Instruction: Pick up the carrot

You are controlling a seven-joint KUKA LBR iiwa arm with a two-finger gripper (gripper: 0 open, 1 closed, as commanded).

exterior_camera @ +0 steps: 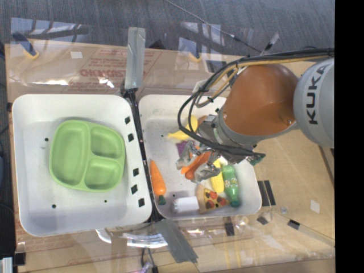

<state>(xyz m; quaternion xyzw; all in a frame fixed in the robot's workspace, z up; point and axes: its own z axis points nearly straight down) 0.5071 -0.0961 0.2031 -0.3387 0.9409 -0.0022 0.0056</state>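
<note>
Camera view: Two shallow white plastic bins sit side by side on the tabletop [296, 169]. The reference landmark is the right white bin [152, 111].

The orange tapered carrot with a dark green stub end [157, 178] lies inside that bin, along its left wall and towards the near-left corner. Its stub end points to the near edge. It is well apart from the gripper [200, 165] and nothing touches it.

The grey arm with the orange band [264, 101] overhangs the right half of the bin, and the gripper is low over the bin's middle, in a cluster of toy foods. A second orange elongated piece [198, 161] lies right at the gripper. The clutter makes it impossible to tell whether the gripper is open or closed.

In the bin's near-right part are a green bottle [230, 184], a yellow corn piece [217, 181], a pizza slice [210, 199] and a white block [183, 203].

To the left of the landmark bin, the other white bin [28, 169] holds a light green divided plate [86, 153].
</note>
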